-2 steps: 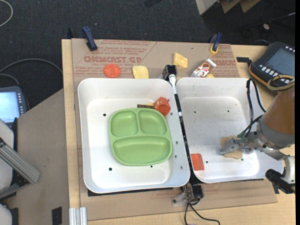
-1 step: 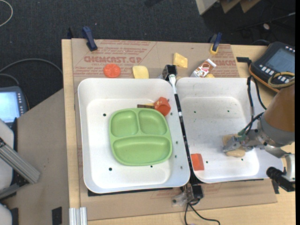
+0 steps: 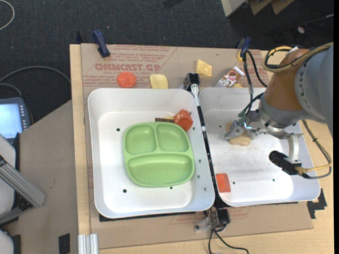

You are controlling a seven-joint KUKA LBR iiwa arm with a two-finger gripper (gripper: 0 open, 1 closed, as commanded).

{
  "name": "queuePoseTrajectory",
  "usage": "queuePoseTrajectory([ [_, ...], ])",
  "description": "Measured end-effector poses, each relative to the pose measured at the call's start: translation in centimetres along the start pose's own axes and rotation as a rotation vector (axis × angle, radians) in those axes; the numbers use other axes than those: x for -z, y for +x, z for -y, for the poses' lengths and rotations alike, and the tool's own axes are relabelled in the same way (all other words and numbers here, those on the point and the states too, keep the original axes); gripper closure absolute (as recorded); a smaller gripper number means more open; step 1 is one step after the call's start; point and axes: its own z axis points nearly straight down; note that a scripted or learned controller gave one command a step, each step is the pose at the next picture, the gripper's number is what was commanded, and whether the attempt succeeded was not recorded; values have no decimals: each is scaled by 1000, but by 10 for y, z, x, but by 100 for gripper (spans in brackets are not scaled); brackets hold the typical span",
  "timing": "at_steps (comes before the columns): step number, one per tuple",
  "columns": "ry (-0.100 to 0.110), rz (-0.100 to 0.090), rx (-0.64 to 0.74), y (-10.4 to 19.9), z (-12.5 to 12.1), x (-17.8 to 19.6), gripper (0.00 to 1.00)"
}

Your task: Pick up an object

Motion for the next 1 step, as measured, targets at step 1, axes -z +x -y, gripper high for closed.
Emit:
queuePoseTrajectory([
  [1,4,-2,-2,78,89,122,100],
])
